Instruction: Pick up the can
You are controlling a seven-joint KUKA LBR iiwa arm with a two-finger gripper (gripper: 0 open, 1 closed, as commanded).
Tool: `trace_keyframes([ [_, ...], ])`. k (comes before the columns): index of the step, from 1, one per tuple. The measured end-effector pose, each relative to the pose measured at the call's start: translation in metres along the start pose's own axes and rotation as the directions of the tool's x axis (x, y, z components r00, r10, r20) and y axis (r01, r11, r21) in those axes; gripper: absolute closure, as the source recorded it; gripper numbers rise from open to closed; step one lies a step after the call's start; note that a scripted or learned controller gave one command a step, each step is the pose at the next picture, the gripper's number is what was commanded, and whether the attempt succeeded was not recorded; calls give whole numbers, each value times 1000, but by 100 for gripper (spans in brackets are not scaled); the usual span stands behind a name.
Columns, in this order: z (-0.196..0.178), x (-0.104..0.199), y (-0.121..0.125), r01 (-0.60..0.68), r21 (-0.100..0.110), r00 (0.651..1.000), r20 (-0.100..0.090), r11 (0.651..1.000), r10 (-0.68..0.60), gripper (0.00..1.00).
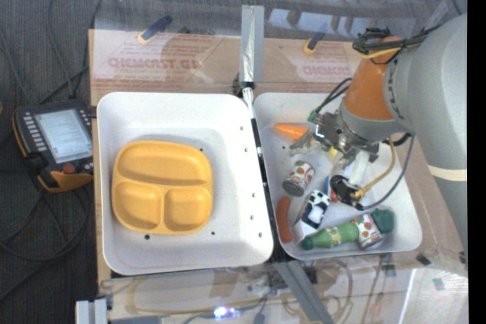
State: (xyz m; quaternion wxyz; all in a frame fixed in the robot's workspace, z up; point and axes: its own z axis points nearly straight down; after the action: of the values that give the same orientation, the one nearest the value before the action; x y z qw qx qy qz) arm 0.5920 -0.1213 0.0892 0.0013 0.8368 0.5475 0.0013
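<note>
At the near edge of the right bin (414, 239), a green bottle (338, 236) with a red-and-white label lies on its side, its cap pointing right. Just to its left are a black-and-white carton-like item (313, 210) and, nearer the bin's left wall, a reddish sausage-shaped piece (283, 218) lying along that wall. Farther in, the can (299, 178), wrapped in a red-and-white label, rests tilted on the bin floor in the bin's left half, clear of its neighbours. The gripper (334, 144) hangs over the bin just beyond and to the right of the can, not touching it; how wide it is set cannot be told from this angle. An orange carrot (291, 130) lies beyond the can near the far-left corner. Above the gripper, the arm's orange band (370, 87) and grey body reach in from the right. In the left bin (152, 106) sits a yellow divided tray (162, 186). A handheld control unit (53, 140) lies on the floor to the far left.
</note>
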Motion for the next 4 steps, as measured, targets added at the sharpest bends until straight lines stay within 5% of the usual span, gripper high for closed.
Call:
trace_keyframes([
  [1,0,14,-18,-204,-8,979,-2,979,204,0],
  [2,-8,14,-19,-205,-1,979,0,979,205,100],
  [3,-92,48,-54,283,10,959,1,959,-283,100],
  [4,-92,64,-36,298,10,955,-1,954,-298,100],
])
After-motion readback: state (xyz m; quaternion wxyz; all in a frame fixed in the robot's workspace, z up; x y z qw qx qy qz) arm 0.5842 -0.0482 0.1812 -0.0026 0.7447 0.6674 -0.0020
